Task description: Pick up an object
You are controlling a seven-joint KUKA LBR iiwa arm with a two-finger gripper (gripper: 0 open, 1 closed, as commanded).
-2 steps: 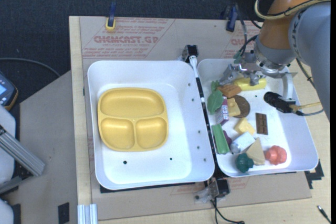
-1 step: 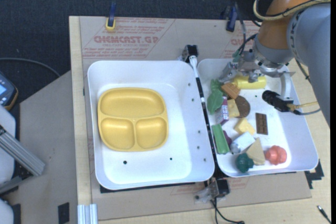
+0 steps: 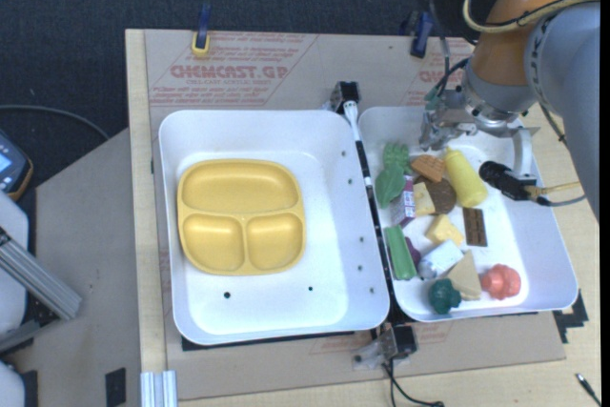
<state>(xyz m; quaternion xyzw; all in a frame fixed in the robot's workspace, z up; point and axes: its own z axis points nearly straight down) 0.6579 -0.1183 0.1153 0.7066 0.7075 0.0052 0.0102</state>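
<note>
My gripper (image 3: 435, 134) hangs low over the back of the right bin (image 3: 553, 248), just above a tan cookie-like piece (image 3: 429, 167) and beside a yellow cylinder (image 3: 464, 176). A green leafy toy (image 3: 391, 172) lies to the left of it. Further forward in the same bin lie a dark brown piece (image 3: 442, 196), a yellow wedge (image 3: 441, 229), a brown bar (image 3: 475, 227), a green stick (image 3: 397, 253), a white block (image 3: 441, 256), a tan wedge (image 3: 466, 276), a teal ball (image 3: 443, 297) and a red-orange fruit (image 3: 501, 281). I see nothing held.
The left bin (image 3: 191, 300) holds a yellow three-compartment plate (image 3: 241, 215). The grey arm with its orange band (image 3: 519, 24) comes in from the upper right. Bare white floor shows along the right bin's right side. Clamps sit at the bench's back edge.
</note>
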